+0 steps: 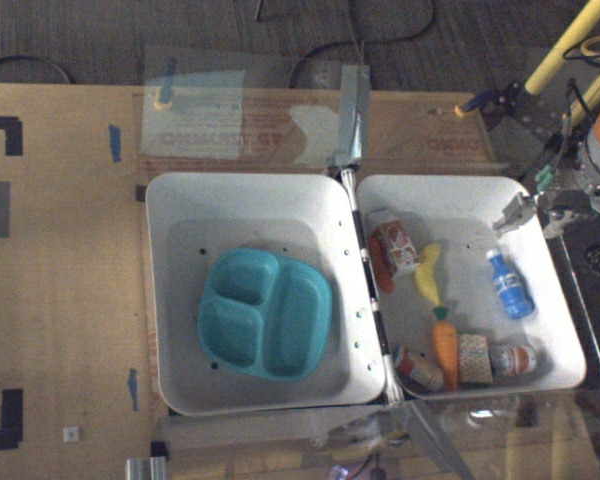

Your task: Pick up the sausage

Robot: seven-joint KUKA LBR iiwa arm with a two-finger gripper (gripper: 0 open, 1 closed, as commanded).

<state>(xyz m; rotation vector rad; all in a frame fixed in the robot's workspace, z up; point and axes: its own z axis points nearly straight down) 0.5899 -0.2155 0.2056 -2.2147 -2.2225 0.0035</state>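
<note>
The sausage [380, 265] lies against the left wall of the right bin [570, 363], just beside a small can [397, 246] and near a banana [429, 273]. The tool [521, 211] hovers over the bin's upper right, well apart; its state cannot be told. A teal plate [266, 314] sits in the left bin [170, 298].

Two white bins [170, 208], one teal tray [265, 313], one carrot [445, 343], one banana [429, 273], one blue bottle [508, 285].

I see the tray [265, 314] in the left bin [170, 268] — to its right, the right bin [460, 190] holds banana [429, 272], carrot [445, 344], bottle [508, 283], with the sausage [380, 265] nearest the tray.
</note>
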